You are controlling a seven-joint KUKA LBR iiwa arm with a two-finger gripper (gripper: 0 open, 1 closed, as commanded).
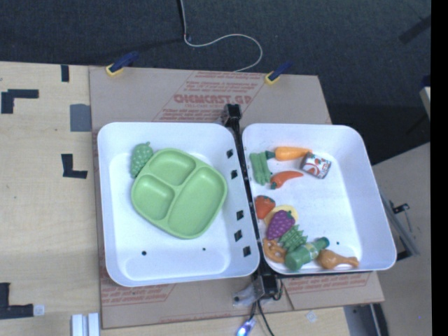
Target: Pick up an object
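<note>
You had two shallow white bins side by side on a brown cardboard sheet (210, 96): the left bin (115, 257) and the right bin (364, 208), touching along the middle.

At the lower edge of the right bin lay one orange gourd-shaped toy (337, 260), and just left of it one dark green bottle-shaped toy (302, 255). Above these you had one spiky green leafy toy (292, 236), one purple grape bunch (278, 224), one yellow piece (285, 211) and one red tomato toy (264, 206), all crowded near the dividing edge. Higher up lay one orange-red chilli pepper (285, 178), one bundle of green beans (259, 166), one red and white can (316, 165) on its side, and one orange carrot (290, 153). That made ten pickable toys in that bin.

The left bin held two things: one light green plastic plate with three compartments (179, 192) in its middle, and one green grape bunch (141, 158) touching the plate's upper left rim.

Beyond the bins, two blue and yellow clamps (122, 62) (278, 71) gripped the cardboard's top edge, and one white cable (217, 40) looped over the dark floor.
</note>
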